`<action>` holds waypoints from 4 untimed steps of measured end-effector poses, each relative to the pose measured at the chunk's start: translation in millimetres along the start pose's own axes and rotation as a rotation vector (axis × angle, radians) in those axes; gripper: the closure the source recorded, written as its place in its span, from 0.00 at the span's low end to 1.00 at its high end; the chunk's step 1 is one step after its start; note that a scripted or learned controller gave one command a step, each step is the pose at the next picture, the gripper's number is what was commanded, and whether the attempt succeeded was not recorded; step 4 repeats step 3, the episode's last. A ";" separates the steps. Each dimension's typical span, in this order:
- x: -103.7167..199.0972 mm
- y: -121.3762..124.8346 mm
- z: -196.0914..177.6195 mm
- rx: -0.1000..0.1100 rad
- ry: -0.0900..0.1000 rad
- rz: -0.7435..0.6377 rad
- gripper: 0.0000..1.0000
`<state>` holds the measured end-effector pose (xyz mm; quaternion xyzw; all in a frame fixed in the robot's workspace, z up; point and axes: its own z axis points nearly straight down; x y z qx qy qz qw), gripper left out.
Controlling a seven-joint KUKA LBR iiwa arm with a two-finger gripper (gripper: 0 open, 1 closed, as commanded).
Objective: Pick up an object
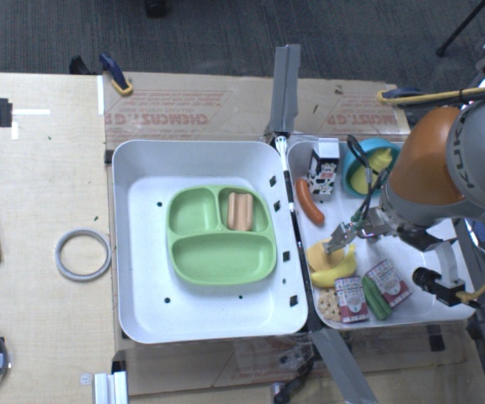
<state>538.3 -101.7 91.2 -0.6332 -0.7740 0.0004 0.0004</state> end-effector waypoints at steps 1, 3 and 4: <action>15.5 -59.4 0.2 0.001 0.000 0.008 0.00; 7.9 12.7 -100.2 0.000 -0.002 -0.029 1.00; 7.9 12.7 -100.2 0.000 -0.002 -0.029 1.00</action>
